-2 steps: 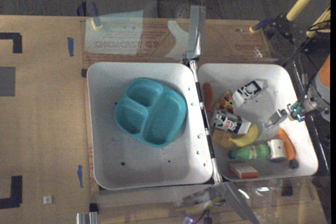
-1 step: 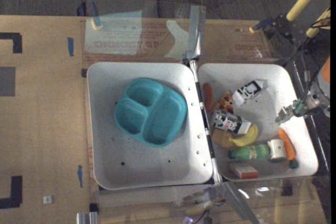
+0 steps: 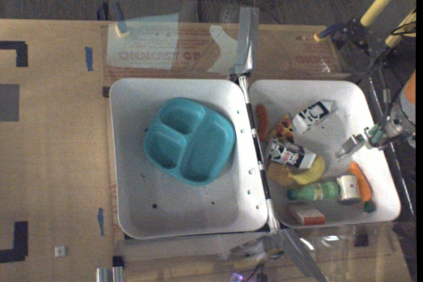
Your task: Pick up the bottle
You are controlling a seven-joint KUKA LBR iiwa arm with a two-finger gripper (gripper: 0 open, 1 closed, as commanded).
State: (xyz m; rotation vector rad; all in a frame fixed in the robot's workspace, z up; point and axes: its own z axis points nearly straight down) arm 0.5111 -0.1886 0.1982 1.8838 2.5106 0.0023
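We see the green bottle [image 3: 316, 193] lying on its side near the front of the right bin [image 3: 334, 90], touching a banana [image 3: 310, 173], likely light, stiff and slippery, best pinched across its middle; the gripper [image 3: 360, 141] hovers nearby, whether its jaws stand wide or narrow we cannot tell.

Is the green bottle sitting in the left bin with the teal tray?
No, the green bottle lies on its side in the right bin, beside a banana, while the teal divided tray sits in the left bin.
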